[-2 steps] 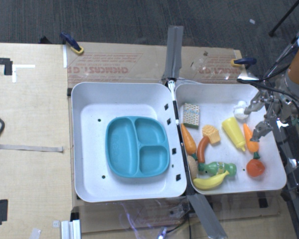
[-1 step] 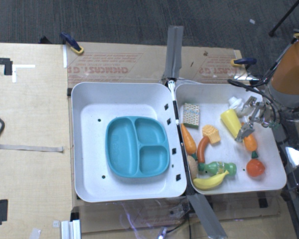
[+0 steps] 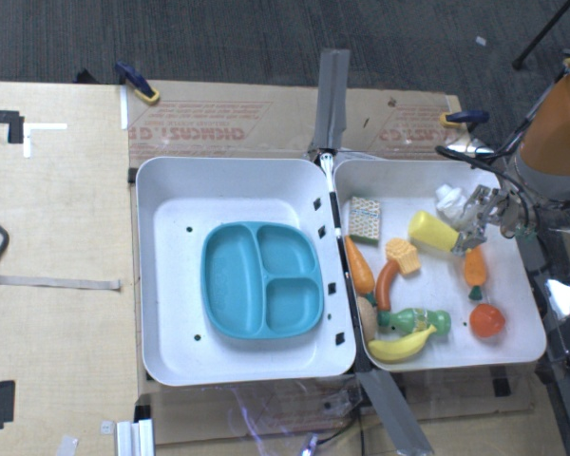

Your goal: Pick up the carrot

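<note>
A short orange carrot (image 3: 474, 267) with a green stub at its near end lies in the right part of the right bin (image 3: 513, 350). My gripper (image 3: 472, 224) hangs just beyond the carrot's far end, beside a yellow toy (image 3: 432, 233), with the arm coming in from the right. Nothing can be seen held in it. A longer orange, carrot-like piece (image 3: 359, 266) lies along the bin's left wall.
The right bin also holds a red tomato (image 3: 486, 320), a banana (image 3: 399, 348), a green toy (image 3: 420, 321), a red sausage shape (image 3: 387, 283), an orange chunk (image 3: 402, 255) and a small box (image 3: 365, 219). A blue divided plate (image 3: 263, 280) sits in the left bin (image 3: 161, 255).
</note>
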Controlling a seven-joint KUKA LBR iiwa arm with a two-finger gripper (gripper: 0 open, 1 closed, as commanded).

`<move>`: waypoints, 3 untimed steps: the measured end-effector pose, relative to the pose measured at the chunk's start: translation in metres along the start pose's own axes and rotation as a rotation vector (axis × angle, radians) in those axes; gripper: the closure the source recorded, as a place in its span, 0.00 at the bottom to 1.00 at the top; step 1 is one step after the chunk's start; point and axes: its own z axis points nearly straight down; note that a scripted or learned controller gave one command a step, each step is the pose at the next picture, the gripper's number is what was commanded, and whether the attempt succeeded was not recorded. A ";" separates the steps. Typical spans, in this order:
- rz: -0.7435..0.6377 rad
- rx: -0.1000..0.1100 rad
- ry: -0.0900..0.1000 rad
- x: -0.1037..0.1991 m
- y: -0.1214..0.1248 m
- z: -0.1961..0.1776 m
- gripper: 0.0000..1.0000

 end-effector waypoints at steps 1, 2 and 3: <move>0.049 -0.001 0.008 0.044 0.082 -0.046 1.00; 0.049 -0.001 0.008 0.044 0.082 -0.046 0.00; 0.043 0.000 0.007 0.036 0.020 0.023 0.00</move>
